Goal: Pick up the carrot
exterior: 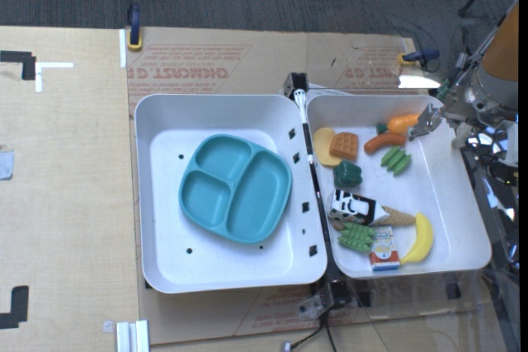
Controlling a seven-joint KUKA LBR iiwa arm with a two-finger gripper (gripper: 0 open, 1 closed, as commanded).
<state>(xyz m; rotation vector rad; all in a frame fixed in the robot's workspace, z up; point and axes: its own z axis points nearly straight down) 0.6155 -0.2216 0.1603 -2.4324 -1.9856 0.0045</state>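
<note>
The carrot (402,124) is a short orange piece with a green leafy end. It lies near the back wall of the right bin (462,202). My gripper (427,121) hangs just right of the carrot's orange tip, close to it or touching it. The carrot rests on the bin floor, beside the gripper rather than inside it. The grey arm with its orange band (503,53) comes in from the right edge.
A red-orange sausage (381,143) and green pods (396,161) lie just in front of the carrot. Farther forward are a waffle (344,146), green pepper (348,173), banana (421,239) and several other toys. The left bin (157,202) holds a teal divided plate (237,188).
</note>
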